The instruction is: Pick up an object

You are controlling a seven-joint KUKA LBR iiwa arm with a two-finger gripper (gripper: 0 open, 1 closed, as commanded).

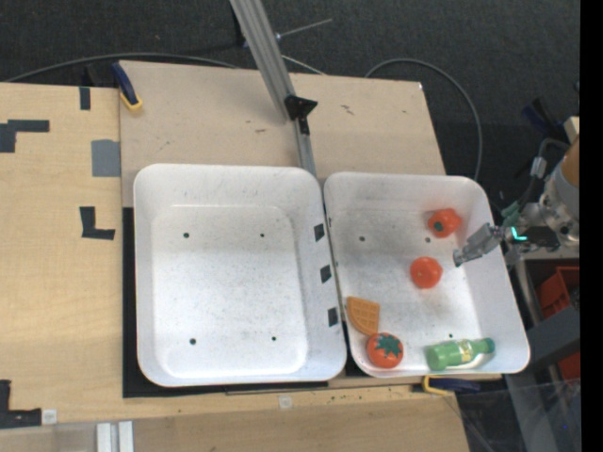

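Judging from how things are lying, you are looking at a pick not yet begun: the gripper (474, 245) is hanging over the right bin's (396, 196) right rim, with nothing between its fingers, though whether they are wide or narrow you cannot tell. Two orange balls (444, 221), a tomato (384, 349), a green bottle (459, 353) and a cracker (364, 313) are all lying untouched in that bin.

tool (474, 246) over right bin (490, 295) edge | orange ball (426, 272) near
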